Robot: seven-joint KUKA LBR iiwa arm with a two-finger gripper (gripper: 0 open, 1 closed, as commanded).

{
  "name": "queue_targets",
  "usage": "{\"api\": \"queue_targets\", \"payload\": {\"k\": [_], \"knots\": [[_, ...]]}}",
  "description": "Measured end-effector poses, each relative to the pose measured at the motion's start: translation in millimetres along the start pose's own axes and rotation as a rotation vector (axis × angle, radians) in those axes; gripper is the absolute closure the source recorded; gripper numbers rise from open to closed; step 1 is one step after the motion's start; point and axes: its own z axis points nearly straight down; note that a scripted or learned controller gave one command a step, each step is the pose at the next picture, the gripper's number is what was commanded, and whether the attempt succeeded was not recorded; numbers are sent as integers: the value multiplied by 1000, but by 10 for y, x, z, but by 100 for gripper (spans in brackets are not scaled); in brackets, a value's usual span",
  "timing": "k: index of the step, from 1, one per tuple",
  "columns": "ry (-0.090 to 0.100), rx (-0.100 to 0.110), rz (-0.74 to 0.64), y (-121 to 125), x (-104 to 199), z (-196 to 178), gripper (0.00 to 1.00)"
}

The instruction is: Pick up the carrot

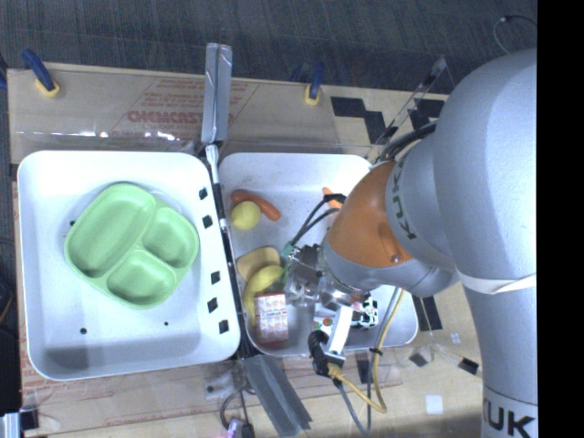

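The carrot [260,205] is a small orange stick lying near the far left corner of the right bin [301,167]. It touches a round yellow fruit [245,215] just in front of it. My gripper [299,283] hangs low over the front middle of the right bin, below the orange wrist band [365,231]. It is beside the yellow items, well in front of the carrot and apart from it. The arm's bulk hides the right half of that bin.
A green divided plate [134,242] lies in the left bin [46,336]. Under the gripper's left side sit a yellow banana-like piece [260,279] and a small red-and-white labelled can [271,318]. A grey divider bar [216,99] runs between the bins.
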Motion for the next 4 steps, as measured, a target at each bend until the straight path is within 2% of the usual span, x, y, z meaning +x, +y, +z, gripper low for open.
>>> {"api": "queue_targets", "payload": {"k": [1,2,3,4], "knots": [[1,0,-1,-3,10,0,0],[-2,-3,-281,668,241,-7,0],[-6,-7,-30,1384,637,-23,0],[-2,2,-349,1176,491,-5,0]]}}
